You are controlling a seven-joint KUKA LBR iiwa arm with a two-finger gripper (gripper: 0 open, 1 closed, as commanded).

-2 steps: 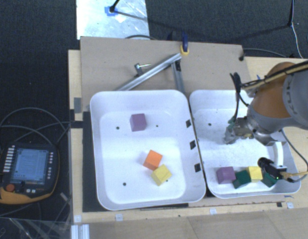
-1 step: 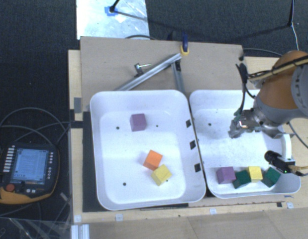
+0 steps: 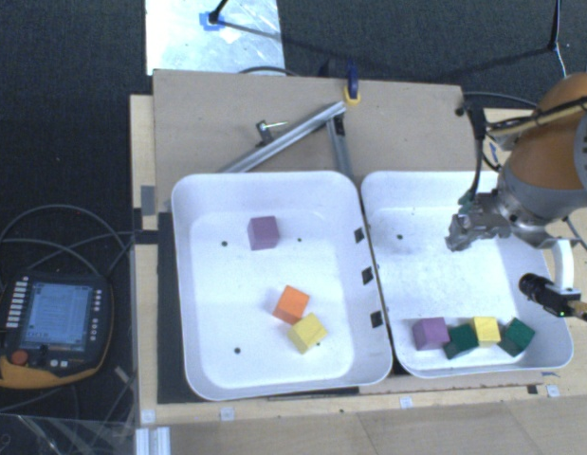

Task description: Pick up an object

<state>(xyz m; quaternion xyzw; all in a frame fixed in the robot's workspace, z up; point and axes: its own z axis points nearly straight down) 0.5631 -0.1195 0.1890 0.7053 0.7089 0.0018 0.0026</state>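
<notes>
Jaws on the gripper (image 3: pixel 461 238) hang over the bare middle of the right bin (image 3: pixel 407 197), and whether they are apart or together cannot be told. Nothing shows between them. The nearest things lie toward the bin's front edge: a purple cube (image 3: pixel 430 332), a dark green cube (image 3: pixel 459 340), a yellow cube (image 3: pixel 486 329) and another green cube (image 3: pixel 517 336), packed in a row. The gripper likely must go down toward them.

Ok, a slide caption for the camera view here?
Gripper over the right bin, apart from the four blocks along its near wall; three blocks in the left bin.
</notes>
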